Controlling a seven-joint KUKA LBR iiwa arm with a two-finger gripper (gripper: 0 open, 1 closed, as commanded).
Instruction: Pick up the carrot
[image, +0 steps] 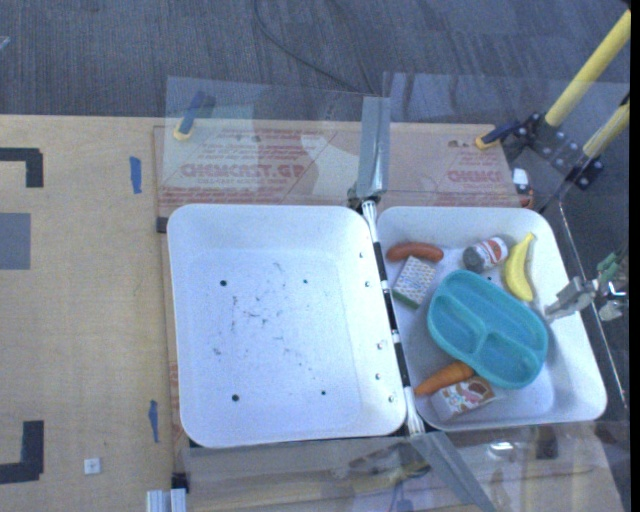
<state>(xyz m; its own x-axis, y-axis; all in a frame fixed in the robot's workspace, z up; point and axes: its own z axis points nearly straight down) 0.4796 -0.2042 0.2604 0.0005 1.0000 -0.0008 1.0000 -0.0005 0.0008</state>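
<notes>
The carrot (445, 378) is small and orange. It lies near the front of the right bin (578, 385), tucked against the lower left edge of a teal divided tray (488, 328) and touching a white printed cup (466, 397). My gripper (584, 296) shows as a small metallic shape over the right bin's right rim, just right of the tray and below the banana (519, 268). It is well to the right of the carrot and nothing can be seen in it.
The right bin also holds a red sausage (414, 251), a small green-and-white box (413, 282) and a can (485, 253). The left bin (200, 300) is to the left across the central divider (388, 300). Yellow-handled clamps (560, 115) stand at the back right.
</notes>
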